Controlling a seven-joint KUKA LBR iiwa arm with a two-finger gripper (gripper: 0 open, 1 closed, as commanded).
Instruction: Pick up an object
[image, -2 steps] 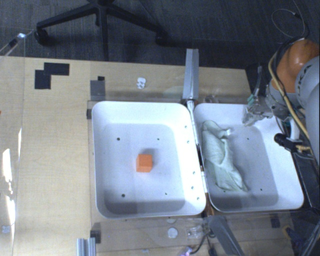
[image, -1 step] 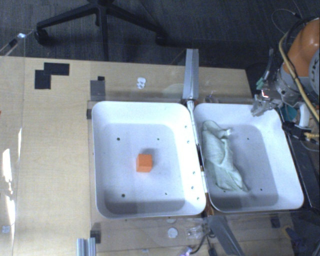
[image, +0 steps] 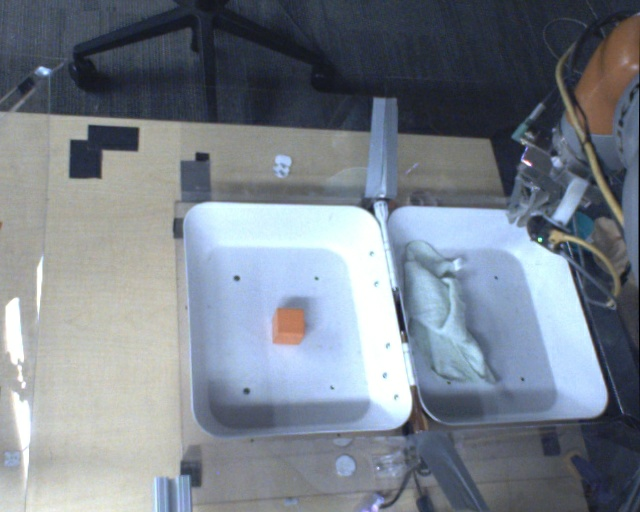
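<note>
Nothing picked yet: I see my gripper (image: 537, 205) above the right bin's (image: 560, 400) corner, its opening unreadable, cloth (image: 445, 315) and cube (image: 289, 326) untouched.

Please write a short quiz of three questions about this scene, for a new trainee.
1. True or false: the orange cube lies in the left bin.
2. What lies in the right bin? A) a bottle B) a crumpled cloth C) a ball
3. Fill in: the gripper is above the right bin's far ____ corner.

Key: 1 true; 2 B; 3 right.
</note>
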